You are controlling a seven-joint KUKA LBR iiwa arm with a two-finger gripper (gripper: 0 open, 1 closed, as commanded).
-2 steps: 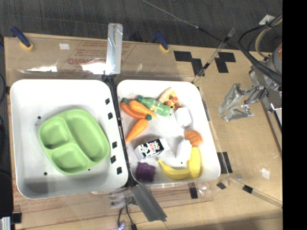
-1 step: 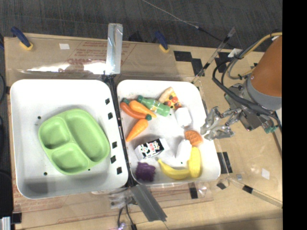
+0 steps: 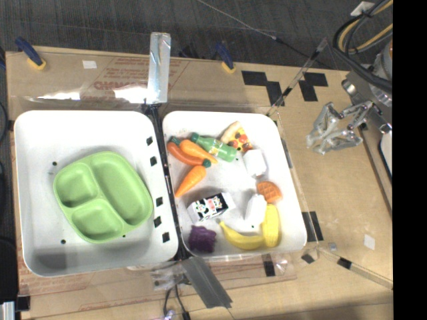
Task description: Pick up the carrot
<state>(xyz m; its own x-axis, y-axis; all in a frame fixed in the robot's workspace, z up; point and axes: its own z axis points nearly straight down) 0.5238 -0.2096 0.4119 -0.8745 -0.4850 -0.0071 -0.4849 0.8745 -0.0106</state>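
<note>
Two orange carrots lie in the left part of the right bin (image 3: 287, 179). One carrot (image 3: 191, 179) points down-left near the bin's left wall. The other carrot (image 3: 189, 152) lies just above it, next to a green bottle (image 3: 215, 147). My gripper (image 3: 331, 131), a grey metal piece, hangs over the bare bench to the right of the right bin, well apart from both carrots. Nothing shows in it.
The right bin also holds a pizza slice (image 3: 235, 135), a white block (image 3: 254, 162), an orange piece (image 3: 269, 191), a banana (image 3: 257, 233), a black-and-white carton (image 3: 210, 206) and a purple item (image 3: 202, 239). A green divided plate (image 3: 101, 195) sits in the left bin (image 3: 33, 139).
</note>
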